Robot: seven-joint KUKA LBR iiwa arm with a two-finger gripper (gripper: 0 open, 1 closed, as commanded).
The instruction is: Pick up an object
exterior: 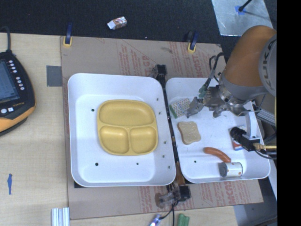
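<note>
In the right bin (211,173) lie a tan slice of bread (189,132), an orange-red sausage (217,154), a small white and grey cylinder (230,169) and a green-and-white patterned piece (179,106). My gripper (206,110) hangs over the back of this bin, just right of the patterned piece and above the bread. Its two fingers stand apart, one finger (193,109) close to the patterned piece. Nothing sits between them.
The left bin (80,164) holds a yellow divided plate (127,126). A teach pendant (11,91) lies at the bench's left edge. Clamps (191,41) pin the cardboard at the back. A small wrapper (117,23) lies on the dark floor beyond.
</note>
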